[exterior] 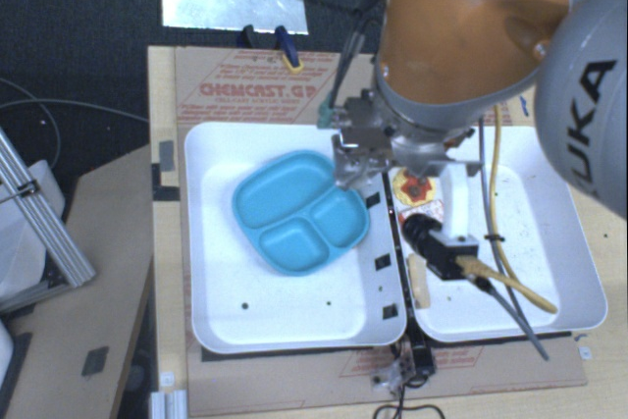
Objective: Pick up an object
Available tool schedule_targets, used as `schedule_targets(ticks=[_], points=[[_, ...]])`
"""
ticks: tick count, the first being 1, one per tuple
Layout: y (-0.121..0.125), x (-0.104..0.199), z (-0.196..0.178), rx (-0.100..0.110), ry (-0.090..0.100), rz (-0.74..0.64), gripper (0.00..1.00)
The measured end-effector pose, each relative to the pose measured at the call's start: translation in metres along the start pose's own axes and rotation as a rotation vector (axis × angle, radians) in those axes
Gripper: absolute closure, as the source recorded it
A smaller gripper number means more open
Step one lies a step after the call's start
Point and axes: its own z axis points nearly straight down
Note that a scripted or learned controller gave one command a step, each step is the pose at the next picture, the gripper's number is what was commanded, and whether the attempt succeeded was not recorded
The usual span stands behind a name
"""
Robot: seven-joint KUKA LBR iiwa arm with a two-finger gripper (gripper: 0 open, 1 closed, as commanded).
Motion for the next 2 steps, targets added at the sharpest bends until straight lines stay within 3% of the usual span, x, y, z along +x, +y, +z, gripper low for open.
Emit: schedule_targets(ticks=[1,2], points=[[0.000,0.069,0.090,-0.002,0.002,-0.005,1.00],[0.000,0.058,0.162,0.001,-0.001,0.000,1.00]])
